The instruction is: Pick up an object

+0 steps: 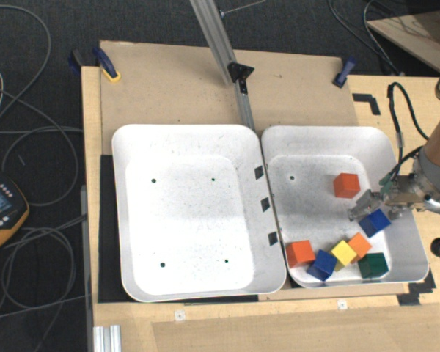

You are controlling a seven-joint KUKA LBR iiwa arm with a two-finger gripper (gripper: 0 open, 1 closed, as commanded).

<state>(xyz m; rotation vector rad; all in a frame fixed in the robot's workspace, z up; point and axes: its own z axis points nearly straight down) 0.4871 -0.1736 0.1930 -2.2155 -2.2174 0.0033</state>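
While pincer (368,210) nears blue cube (375,222) — perhaps touching

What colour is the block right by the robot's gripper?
Blue. The block sits just below the gripper in the right bin, seen in the camera view.

Inspection for legible markings: none found. No text, label, brand, number or sign can be read anywhere on the bench. The handheld device (1,205), lying on the floor left of the left bin (132,147), shows a lit screen and small buttons, but whatever is printed there is too small and blurred to make out. The black tabs (264,204) along the seam on the left bin's right side carry no readable characters. The coloured blocks (345,252) in the right bin (385,149) have plain faces with no lettering.
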